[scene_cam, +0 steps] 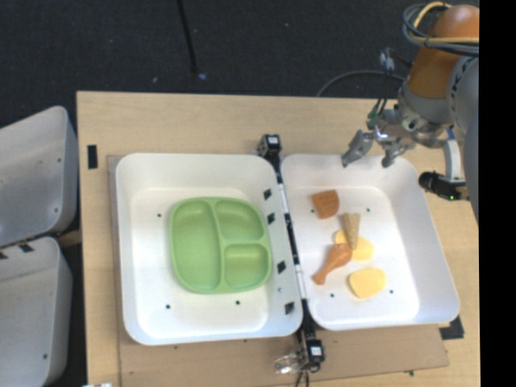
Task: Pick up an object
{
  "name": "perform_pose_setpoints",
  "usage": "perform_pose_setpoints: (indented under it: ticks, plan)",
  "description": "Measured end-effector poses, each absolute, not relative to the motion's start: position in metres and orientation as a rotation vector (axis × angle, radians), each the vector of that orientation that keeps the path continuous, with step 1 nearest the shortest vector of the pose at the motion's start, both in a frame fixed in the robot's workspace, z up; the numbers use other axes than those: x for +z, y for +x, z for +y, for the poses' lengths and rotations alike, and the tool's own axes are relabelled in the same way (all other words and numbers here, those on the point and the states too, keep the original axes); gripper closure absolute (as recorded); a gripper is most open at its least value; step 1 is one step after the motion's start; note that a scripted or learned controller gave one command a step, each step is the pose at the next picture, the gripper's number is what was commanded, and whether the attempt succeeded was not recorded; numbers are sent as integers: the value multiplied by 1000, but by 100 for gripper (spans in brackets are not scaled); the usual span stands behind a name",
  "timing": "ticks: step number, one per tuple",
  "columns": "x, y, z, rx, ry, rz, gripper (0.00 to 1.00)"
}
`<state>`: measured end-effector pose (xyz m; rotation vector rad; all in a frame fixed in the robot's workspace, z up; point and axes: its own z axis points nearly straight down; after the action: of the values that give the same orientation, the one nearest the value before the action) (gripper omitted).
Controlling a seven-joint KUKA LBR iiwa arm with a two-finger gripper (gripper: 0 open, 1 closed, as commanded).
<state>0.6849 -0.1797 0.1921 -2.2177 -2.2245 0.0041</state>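
Observation:
The right white bin holds several food toys: a brown chunk, a tan cone, an orange drumstick, a pale yellow piece and a yellow slice. My gripper hangs above the bin's far edge, up and to the right of the brown chunk. Its two fingers are spread apart with nothing between them.
The left white bin holds a green divided plate. A black clip sits at the far end of the seam between the bins. A black cable loops behind the right bin. White shapes stand off the bench's left side.

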Motion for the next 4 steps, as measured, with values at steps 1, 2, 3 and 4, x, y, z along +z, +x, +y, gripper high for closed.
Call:
perform_pose_setpoints:
  ticks: [1, 2, 3, 4]
  plan:
    - [137, 677, -188, 4, -2222, -2221, 0]
    - [100, 677, -189, 3, -2220, -2225, 0]
    - [114, 679, -190, 1, -2223, -2230, 100]
    - [172, 671, -194, -4, -2227, -2224, 100]
